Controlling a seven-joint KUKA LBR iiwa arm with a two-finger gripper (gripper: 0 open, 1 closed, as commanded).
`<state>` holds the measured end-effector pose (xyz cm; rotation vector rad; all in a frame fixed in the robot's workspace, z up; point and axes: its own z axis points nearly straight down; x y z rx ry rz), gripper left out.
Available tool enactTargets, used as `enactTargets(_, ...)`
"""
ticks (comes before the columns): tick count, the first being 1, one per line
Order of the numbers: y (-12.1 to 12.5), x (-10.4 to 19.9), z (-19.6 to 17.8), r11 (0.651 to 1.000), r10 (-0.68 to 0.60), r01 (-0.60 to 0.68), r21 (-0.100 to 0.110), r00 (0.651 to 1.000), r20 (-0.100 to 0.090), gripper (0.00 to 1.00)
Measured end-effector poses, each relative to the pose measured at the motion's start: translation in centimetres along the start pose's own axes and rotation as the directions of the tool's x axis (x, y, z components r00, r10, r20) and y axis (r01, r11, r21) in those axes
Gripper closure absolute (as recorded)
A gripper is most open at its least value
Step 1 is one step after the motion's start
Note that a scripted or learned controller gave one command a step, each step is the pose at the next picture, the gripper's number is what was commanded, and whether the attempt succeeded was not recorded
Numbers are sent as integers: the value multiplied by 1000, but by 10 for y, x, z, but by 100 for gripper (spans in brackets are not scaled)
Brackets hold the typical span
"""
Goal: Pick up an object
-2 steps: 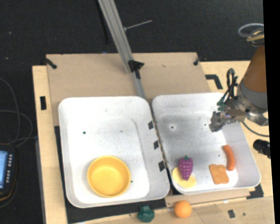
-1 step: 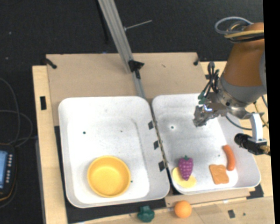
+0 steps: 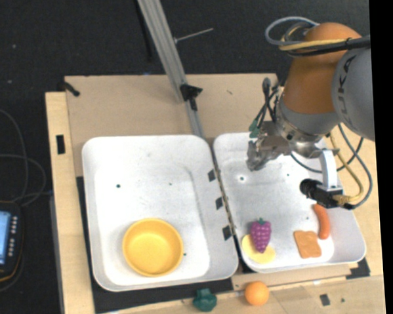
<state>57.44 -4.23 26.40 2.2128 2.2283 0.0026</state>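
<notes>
purple grapes (image 3: 260, 234) in right bin's near end, well below tool (image 3: 257, 158)

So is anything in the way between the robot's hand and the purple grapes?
Nothing visible blocks it. The gripper hangs over the right bin's far end, and bare white floor lies between it and the purple grapes at the near edge. The grapes sit on a yellow piece.
</notes>
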Motion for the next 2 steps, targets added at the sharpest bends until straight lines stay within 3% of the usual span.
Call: enactTargets(2,25,106,9,1000,-1,1,0,1000,-2,100)
